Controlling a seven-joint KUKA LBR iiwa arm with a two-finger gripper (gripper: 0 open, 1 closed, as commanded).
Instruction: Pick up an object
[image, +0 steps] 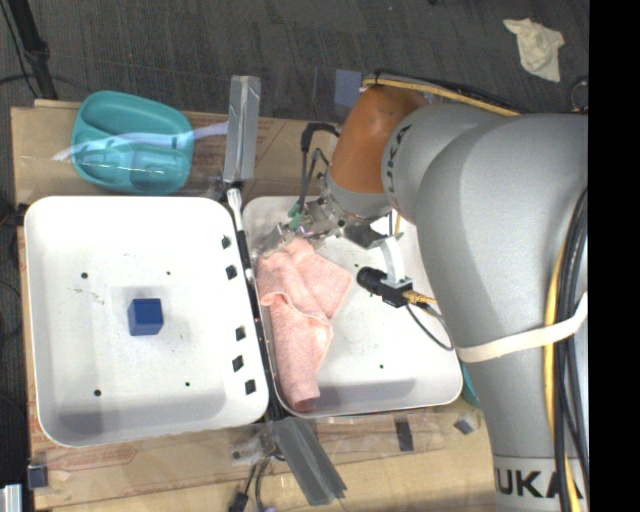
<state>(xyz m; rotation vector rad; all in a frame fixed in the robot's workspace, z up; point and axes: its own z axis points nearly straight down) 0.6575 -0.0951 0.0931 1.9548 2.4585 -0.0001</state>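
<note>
A crumpled pink cloth (300, 315) lies along the left side of the right bin (400, 385). A small blue cube (146, 316) sits alone in the left bin (60, 250). My gripper (300, 226) is down in the right bin's far left corner, right above the cloth's upper edge, below the orange band of the wrist (365, 140). The wrist and cabling hide the fingertips. I cannot make out anything between them.
The grey arm covers the right bin's right side. A teal plastic container (130, 140) stands on the bench behind the left bin. Grey clamps sit along the divider between the bins, and a crumpled rag (535, 45) lies on the floor at top right.
</note>
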